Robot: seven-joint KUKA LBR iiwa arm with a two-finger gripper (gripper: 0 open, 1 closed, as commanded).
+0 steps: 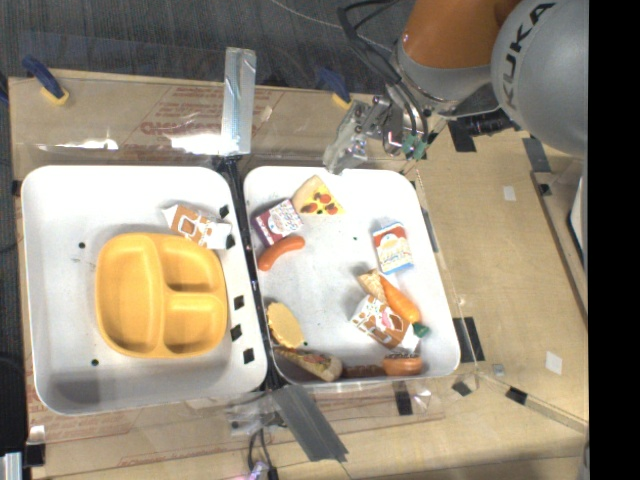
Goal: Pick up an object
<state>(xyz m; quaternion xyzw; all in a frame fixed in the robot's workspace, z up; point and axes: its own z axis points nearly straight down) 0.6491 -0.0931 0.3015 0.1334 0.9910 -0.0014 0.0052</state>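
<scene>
My gripper (350,146) hangs above the back rim of the right bin (440,268), near its back left corner, with nothing seen in it. Just in front of it lies a pizza slice (318,198). Beside that are a maroon packet (277,220) and a red sausage (280,253). A small blue and white carton (393,247) lies toward the right wall. Further forward are an orange carrot (400,303), a brown and white packet (378,320), a round tan biscuit (284,323), a bread roll (310,365) and a second sausage (403,365).
The left bin (50,218) holds a yellow compartment tray (160,293) and a brown and white packet (195,226) at the tray's back right. The grey arm with its orange band (465,18) reaches in from the upper right. Bare bench (520,268) lies right of the bins.
</scene>
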